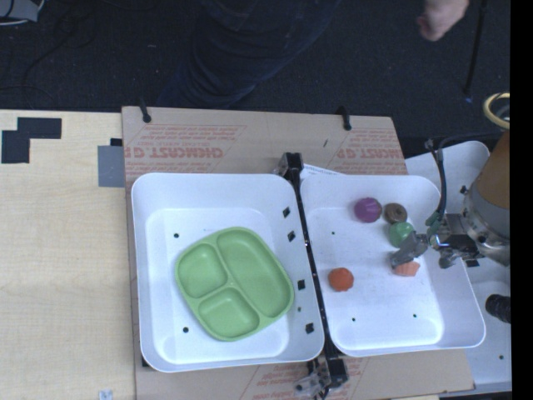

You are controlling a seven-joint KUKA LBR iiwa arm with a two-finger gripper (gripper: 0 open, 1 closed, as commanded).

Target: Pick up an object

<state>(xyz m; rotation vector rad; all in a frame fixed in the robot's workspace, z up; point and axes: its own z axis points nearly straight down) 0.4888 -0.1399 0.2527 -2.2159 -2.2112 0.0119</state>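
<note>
Four small objects near your pincer (410,257), salmon piece (406,267) beneath it, green ball (400,232) just beside, grip state unclear.

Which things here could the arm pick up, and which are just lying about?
For the job:
- purple ball
- brown ring
- green ball
- orange block
- red ball
- gripper

Lying about:
- green plate, in the left bin
- right bin, holding the small things
</note>
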